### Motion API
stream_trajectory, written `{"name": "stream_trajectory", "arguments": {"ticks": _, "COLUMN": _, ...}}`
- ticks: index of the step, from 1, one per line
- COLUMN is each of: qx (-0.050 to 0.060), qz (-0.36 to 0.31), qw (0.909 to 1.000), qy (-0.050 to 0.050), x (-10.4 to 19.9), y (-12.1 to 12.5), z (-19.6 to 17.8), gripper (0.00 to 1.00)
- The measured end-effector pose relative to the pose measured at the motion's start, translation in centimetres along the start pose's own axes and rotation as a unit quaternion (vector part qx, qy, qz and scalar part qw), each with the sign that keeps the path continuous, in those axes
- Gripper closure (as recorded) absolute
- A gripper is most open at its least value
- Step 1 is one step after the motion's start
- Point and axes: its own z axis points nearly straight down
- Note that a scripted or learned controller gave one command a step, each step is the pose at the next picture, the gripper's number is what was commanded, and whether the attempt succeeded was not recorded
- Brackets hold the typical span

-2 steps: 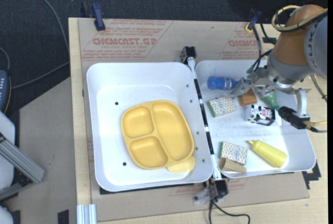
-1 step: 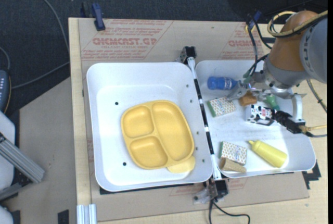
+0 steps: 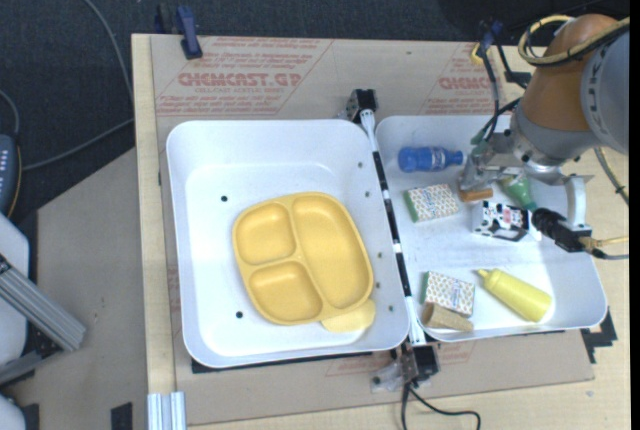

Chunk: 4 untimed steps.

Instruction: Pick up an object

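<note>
My gripper (image 3: 480, 180) is down in the right bin (image 3: 590, 313), near its back, just right of a blue bottle (image 3: 428, 159) lying on its side. A small orange-brown piece (image 3: 477, 194) shows right under the gripper; whether it is held is unclear. A speckled green-edged block (image 3: 432, 202) lies just left of the gripper. On its right are a green object (image 3: 519, 190) and a black-and-white object (image 3: 502, 219). A yellow squeeze bottle (image 3: 515, 291) and a second speckled block (image 3: 449, 293), with a brown piece (image 3: 446, 318) at its front, lie towards the front.
The left bin (image 3: 205, 168) holds a yellow divided plate (image 3: 303, 257) with a pale yellow piece (image 3: 348, 320) at its front edge. A black divider rail (image 3: 385, 208) runs between the bins. The arm's orange band (image 3: 560, 88) hangs over the right bin's back right corner.
</note>
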Motion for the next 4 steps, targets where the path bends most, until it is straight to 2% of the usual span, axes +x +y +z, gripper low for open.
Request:
{"name": "stream_trajectory", "arguments": {"ticks": 1, "qx": 0.000, "qz": 0.000, "qw": 1.0000, "qy": 0.000, "x": 0.0, "y": 0.0, "z": 0.0, "gripper": 0.00}}
{"name": "stream_trajectory", "arguments": {"ticks": 2, "qx": 0.013, "qz": -0.002, "qw": 0.9999, "qy": 0.009, "x": -3.1, "y": -1.3, "z": 1.9, "gripper": 0.00}}
{"name": "stream_trajectory", "arguments": {"ticks": 3, "qx": 0.009, "qz": -0.002, "qw": 0.9999, "qy": 0.005, "x": 1.4, "y": 3.0, "z": 1.9, "gripper": 0.00}}
{"name": "stream_trajectory", "arguments": {"ticks": 4, "qx": 0.008, "qz": -0.002, "qw": 1.0000, "qy": 0.004, "x": 1.4, "y": 3.0, "z": 0.8, "gripper": 1.00}}
